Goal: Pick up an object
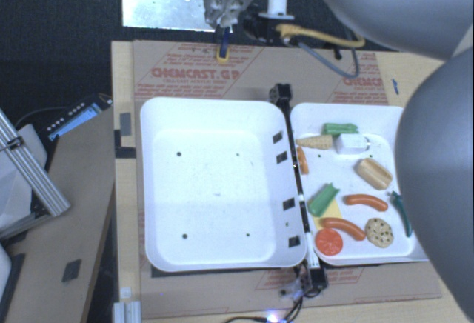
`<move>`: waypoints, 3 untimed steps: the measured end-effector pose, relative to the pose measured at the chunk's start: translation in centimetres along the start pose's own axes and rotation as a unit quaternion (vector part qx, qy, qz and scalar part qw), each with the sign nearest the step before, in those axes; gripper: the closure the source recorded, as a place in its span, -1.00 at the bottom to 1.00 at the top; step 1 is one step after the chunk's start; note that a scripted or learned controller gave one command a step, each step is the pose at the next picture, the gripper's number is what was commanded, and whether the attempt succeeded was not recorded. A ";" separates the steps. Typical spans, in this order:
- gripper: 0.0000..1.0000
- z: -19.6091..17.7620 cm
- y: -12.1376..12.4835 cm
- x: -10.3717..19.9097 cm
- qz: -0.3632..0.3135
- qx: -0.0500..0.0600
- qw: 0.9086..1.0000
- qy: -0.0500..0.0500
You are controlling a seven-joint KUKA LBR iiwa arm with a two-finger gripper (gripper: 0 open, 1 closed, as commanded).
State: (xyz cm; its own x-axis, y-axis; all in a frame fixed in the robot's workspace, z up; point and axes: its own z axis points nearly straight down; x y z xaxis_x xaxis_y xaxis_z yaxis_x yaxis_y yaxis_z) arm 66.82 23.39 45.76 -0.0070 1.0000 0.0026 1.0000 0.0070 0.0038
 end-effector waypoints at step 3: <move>1.00 -4.9 0.0 0.1 0.000 0.000 1.000 -0.001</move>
State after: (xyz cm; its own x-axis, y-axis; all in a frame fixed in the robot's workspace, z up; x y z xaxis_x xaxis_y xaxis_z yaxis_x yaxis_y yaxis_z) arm 66.84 23.43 50.63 -0.0062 1.0000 0.0005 1.0000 0.0062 0.0033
